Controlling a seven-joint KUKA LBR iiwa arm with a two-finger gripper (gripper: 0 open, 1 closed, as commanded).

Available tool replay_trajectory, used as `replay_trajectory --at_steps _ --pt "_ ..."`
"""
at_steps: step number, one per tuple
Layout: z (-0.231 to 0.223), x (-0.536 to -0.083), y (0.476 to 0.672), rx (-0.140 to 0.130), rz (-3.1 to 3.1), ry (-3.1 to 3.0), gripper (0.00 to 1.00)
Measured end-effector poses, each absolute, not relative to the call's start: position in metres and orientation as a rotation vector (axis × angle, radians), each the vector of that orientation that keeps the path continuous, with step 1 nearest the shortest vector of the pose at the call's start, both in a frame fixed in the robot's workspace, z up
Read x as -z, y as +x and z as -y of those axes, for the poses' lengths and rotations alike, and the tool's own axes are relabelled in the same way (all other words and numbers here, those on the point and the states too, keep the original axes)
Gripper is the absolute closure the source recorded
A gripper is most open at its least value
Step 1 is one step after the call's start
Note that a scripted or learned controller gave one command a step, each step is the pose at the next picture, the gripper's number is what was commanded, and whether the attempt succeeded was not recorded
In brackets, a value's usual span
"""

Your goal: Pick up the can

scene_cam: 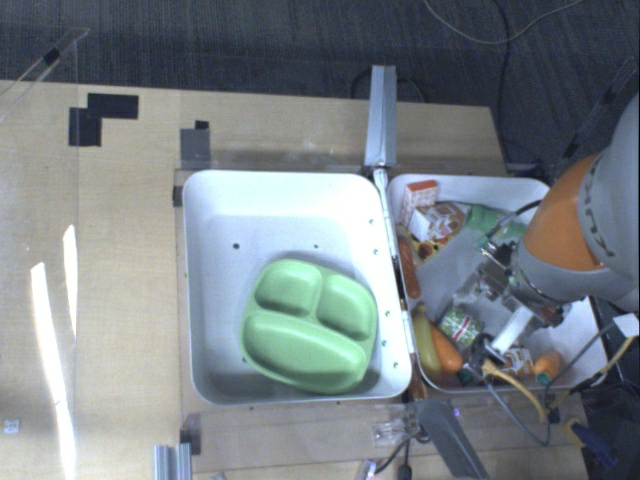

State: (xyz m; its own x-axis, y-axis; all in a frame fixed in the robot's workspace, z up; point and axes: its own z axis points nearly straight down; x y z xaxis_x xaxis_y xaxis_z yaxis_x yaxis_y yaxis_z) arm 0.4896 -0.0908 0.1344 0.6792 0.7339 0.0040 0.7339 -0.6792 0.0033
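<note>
On the left we see the light wooden bench (pixel 100 298) with two small black marks near its top. Next comes the left bin (pixel 230 218), white and shallow. A big green tray (pixel 310 325) with three parts lies in it, tipped a bit toward the lower right side. Between the two bins a grey metal bar (pixel 381 118) sticks up toward the top. Then we come to the right bin (pixel 575 333), which is full of small things. Near its top left corner is a white and red carton (pixel 422 200), and just beside it a packet with brown and green on it (pixel 450 220). Down at the lower left of this bin we see a yellow thing next to an orange carrot (pixel 446 352). The can (pixel 462 324), with a green label, lies just above the carrot, in the lower middle of the right bin. The gripper (pixel 482 290) hangs right above the can, close to it, but we cannot tell if it touches. We cannot tell how its claw stands. The grey arm with its orange band (pixel 565 233) comes in from the right.
</note>
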Motion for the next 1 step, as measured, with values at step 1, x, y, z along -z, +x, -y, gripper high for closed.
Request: replay_trajectory --at_steps 1 --pt "0.0800 -0.1850 0.5044 -0.005 -1.266 2.874 0.00"
